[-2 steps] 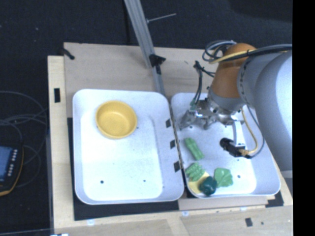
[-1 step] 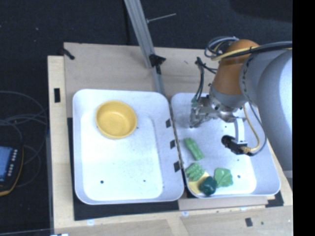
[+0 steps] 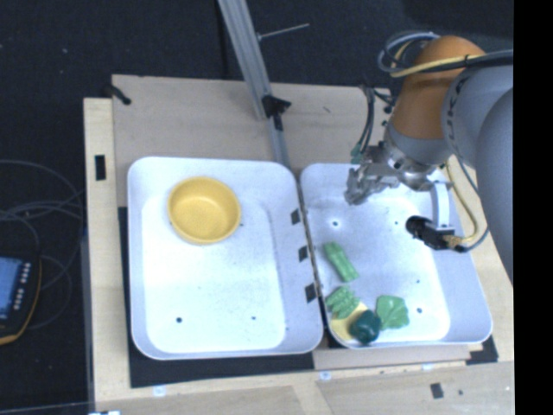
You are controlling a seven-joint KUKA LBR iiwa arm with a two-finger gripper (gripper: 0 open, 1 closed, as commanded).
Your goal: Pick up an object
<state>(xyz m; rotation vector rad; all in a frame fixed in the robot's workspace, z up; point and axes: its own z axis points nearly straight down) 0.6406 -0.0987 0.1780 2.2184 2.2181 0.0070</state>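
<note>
Green object (image 3: 340, 261) lies below, apart from gripper (image 3: 356, 192).

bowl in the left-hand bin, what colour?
Yellow. The bowl sits in the upper part of the left-hand bin, seen clearly in the camera view.

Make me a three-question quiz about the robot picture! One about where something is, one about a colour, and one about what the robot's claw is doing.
1. Where is the bowl?
A. left bin
B. right bin
C. on the bench outside the bins

2. What colour is the bowl?
A. red
B. yellow
C. blue

3. Where is the gripper?
A. over the bowl
B. down among the green toys
C. above the far end of the right bin

Answers:
1. A, it sits in the far part of the left bin.
2. B, it is plain yellow.
3. C, it hangs over the right bin, apart from the green toys at the near end.
</note>
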